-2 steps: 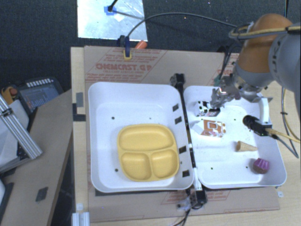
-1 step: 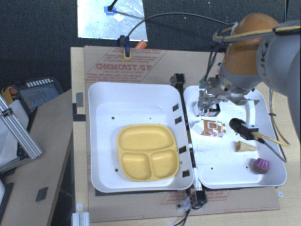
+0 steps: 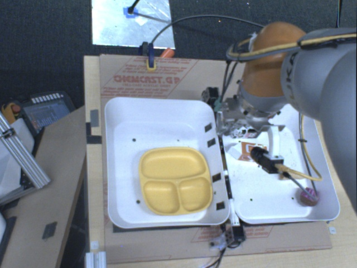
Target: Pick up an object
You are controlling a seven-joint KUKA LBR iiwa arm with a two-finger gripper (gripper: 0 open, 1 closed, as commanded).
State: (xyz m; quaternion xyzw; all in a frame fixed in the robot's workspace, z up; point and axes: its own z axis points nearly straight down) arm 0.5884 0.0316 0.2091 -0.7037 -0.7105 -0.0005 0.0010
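My fingers (image 3: pixel 239 128) hang low over the far left part of the right bin (image 3: pixel 268 201), close to the wall beside the left bin (image 3: pixel 120 149). I judge they are placed so to reach the small orange and white item (image 3: pixel 245 149) lying just beside them. My wrist hides the tips, so I cannot tell if they are apart or together, or touching anything. The yellow divided plate (image 3: pixel 174 180) rests flat in the left bin, and a small pink ball (image 3: pixel 308 196) sits in the right bin's near right corner, well apart from me

A shiny metal plate (image 3: pixel 131 15) lies beyond a printed cardboard sheet (image 3: pixel 167 77), a dark keypad console (image 3: pixel 47 111) far left.
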